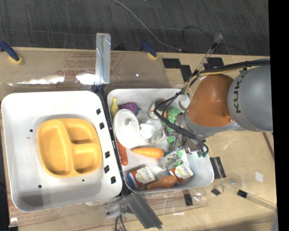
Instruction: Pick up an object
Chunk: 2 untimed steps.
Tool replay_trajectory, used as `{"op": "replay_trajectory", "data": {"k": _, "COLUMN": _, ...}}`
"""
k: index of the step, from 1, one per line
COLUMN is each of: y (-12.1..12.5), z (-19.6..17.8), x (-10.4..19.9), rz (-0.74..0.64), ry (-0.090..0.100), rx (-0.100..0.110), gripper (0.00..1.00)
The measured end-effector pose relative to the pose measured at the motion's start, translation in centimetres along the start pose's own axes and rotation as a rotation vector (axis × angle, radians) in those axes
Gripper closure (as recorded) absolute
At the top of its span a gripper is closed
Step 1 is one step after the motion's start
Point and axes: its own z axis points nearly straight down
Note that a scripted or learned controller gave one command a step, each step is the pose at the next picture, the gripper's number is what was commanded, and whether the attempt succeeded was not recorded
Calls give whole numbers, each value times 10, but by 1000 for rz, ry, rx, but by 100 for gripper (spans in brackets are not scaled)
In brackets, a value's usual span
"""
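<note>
The right bin [204, 174] holds a jumble of toy food. An orange carrot [148, 152] lies across its middle, with a white bowl [125, 127] to its upper left. A purple piece [130, 108] and a yellow banana [114, 106] sit near the far left corner. Two small labelled packets [143, 175] [184, 171] and a brown sausage-like piece [161, 183] rest along the near wall. My gripper [175, 145] reaches down into the right half of this bin, just right of the carrot, among green and clear items [173, 114]. The wrist and cables hide its fingertips.
The left bin [12, 156] holds a yellow divided tray [69, 145]. An orange stick-like piece [123, 154] lies along the divider between the bins. The grey arm with its orange band [212, 102] covers the right bin's right side. Blue clamps [10, 51] hold the cardboard at the back.
</note>
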Motion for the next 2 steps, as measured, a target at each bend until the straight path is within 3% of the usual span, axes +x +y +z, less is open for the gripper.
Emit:
{"op": "replay_trajectory", "data": {"k": 1, "y": 2, "z": -13, "x": -4, "rz": -10, "ry": -7, "rx": 2, "gripper": 100}}
{"op": "replay_trajectory", "data": {"k": 2, "y": 29, "z": -3, "x": -52, "rz": 220, "ry": 0, "rx": 1, "gripper": 100}}
